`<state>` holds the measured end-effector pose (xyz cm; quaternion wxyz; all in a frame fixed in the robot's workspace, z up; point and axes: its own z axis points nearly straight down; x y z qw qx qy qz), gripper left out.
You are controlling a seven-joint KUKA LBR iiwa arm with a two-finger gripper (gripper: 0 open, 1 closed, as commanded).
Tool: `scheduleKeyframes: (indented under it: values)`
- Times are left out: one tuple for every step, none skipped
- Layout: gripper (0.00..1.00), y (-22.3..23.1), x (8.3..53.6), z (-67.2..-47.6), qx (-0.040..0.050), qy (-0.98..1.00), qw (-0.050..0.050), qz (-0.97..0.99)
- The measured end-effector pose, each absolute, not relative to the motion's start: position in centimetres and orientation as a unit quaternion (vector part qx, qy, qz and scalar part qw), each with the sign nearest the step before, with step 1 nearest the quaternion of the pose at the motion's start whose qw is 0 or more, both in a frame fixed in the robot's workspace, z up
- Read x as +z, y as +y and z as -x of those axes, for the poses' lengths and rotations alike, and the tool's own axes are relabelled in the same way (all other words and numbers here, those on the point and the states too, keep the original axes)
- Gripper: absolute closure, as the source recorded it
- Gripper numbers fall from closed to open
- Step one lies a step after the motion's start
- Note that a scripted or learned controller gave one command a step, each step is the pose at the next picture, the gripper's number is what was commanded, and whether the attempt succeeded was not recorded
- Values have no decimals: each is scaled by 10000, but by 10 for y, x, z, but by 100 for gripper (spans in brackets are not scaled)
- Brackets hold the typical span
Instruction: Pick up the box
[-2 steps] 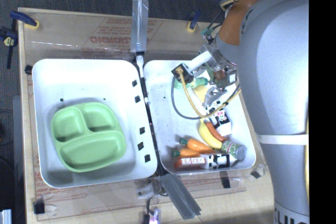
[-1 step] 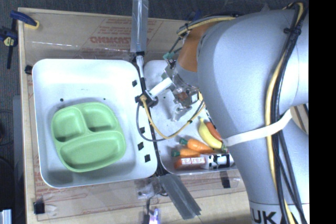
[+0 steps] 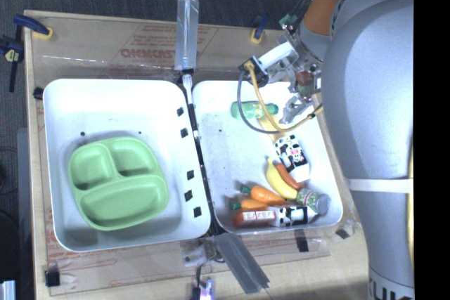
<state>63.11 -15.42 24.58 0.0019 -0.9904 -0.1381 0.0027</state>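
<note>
The box (image 3: 292,153) is a small carton with a black-and-white cow pattern. It lies in the right bin (image 3: 218,151), near that bin's right wall. My gripper (image 3: 299,109) hangs over the far right part of the same bin, just beyond the box and apart from it. It is open, with nothing between its fingers. A yellow cable loops down from the wrist in front of a green bottle (image 3: 247,109).
A banana (image 3: 279,180), carrots (image 3: 254,196), a red bottle (image 3: 259,218) and a can (image 3: 317,201) crowd the right bin's near corner, just below the box. The left bin (image 3: 63,102) holds a green divided plate (image 3: 118,182). The grey arm looms along the right.
</note>
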Motion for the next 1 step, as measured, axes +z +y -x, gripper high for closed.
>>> scheduleKeyframes:
  values:
    - [0, -30, 189, -583, 43, -1826, 16, 9832]
